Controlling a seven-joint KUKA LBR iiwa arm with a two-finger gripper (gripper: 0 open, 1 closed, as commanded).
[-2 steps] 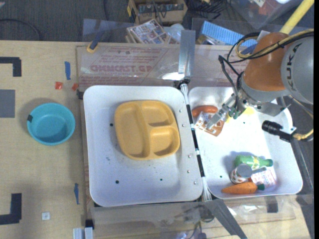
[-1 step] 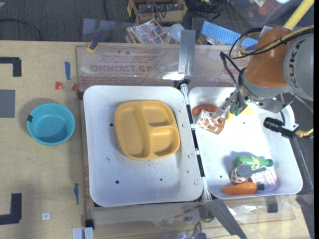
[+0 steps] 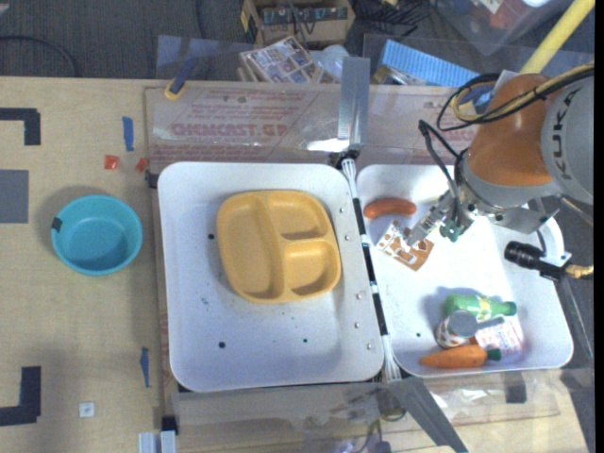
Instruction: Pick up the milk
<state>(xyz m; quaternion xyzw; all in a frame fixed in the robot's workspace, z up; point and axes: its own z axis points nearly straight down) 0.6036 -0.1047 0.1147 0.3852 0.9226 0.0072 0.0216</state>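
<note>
White right bin [image 3: 557, 347] holds milk carton [image 3: 503, 336], carrot [image 3: 454, 357], sausage [image 3: 389, 208]; left bin [image 3: 189, 253] holds yellow tray [image 3: 278, 245]. Gripper [image 3: 436, 226] grasp: cannot tell.

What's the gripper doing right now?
Gripper: state cannot be told; it hovers in the right bin beside the small carton.

a robotics lab is showing here: a kuka arm [image 3: 528, 149] is reaching over two white bins [image 3: 189, 281] sitting on a taped wooden bench [image 3: 57, 347], cables [image 3: 217, 8] are trailing on grey carpet beyond the bench's far edge, and a cardboard box [image 3: 293, 8] is lying there.
</note>
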